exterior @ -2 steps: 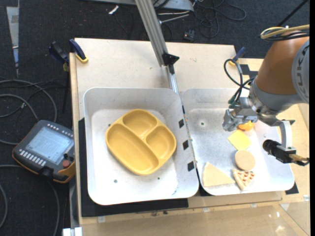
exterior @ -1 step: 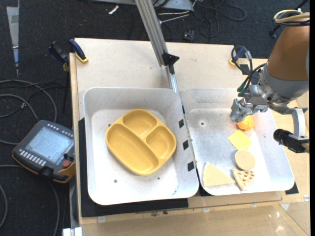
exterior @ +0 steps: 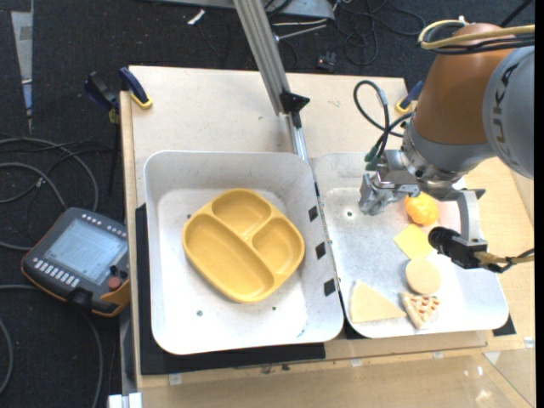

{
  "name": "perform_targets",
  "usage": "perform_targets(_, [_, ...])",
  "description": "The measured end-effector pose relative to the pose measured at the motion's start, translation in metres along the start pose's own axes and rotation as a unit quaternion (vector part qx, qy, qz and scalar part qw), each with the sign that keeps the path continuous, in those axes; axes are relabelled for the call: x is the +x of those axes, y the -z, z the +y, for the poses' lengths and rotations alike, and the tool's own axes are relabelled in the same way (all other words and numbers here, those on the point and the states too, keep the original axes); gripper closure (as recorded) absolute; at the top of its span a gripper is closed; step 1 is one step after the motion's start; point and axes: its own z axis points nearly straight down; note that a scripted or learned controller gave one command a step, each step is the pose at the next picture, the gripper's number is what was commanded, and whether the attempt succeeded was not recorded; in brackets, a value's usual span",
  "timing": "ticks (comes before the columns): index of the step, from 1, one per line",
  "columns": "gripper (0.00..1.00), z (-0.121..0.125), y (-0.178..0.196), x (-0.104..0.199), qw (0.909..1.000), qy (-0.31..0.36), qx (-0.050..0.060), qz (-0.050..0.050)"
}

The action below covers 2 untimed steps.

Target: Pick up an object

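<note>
Just beside the fingers (exterior: pixel 371 201), whose grip I cannot tell, sits a small round orange ball (exterior: pixel 420 209).

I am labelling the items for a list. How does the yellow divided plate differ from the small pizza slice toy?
The divided plate is large, plain yellow and has three compartments; the pizza slice is small, wedge-shaped and spotted red. The divided plate lies alone in the left bin; the pizza slice lies in the right bin among other pieces. Both lie flat, untouched by the gripper.
</note>
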Motion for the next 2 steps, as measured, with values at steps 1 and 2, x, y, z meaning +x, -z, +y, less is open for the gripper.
perform_targets(1, [1.00, 0.004, -0.005, 0.061, 1.0000, 0.000, 0.000, 0.000])
perform_targets(2, [1.00, 0.001, -0.004, 0.114, 1.0000, 0.000, 0.000, 0.000])
